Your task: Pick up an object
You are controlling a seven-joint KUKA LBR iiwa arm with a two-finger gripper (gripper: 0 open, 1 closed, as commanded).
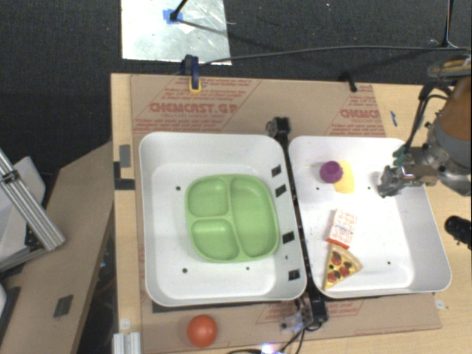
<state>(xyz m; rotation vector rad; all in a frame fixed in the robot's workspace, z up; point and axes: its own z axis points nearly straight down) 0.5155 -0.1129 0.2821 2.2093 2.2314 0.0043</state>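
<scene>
In the right bin [424,260] lie a purple ball-like piece [331,171] touching a yellow piece [344,184], a small red and white box [341,228], and a toy pizza slice [340,265] near the front wall. My gripper [387,181] hangs over the right bin's back right part, to the right of the purple and yellow pieces and apart from them. Nothing shows between its tips. The left bin [158,198] holds a green divided plate [231,217].
An orange-red ball [201,330] rests on the cardboard in front of the left bin. Black clips [287,236] run along the seam between the bins. A blue clamp [192,69] sits at the bench's back edge, below a shiny sheet [173,21].
</scene>
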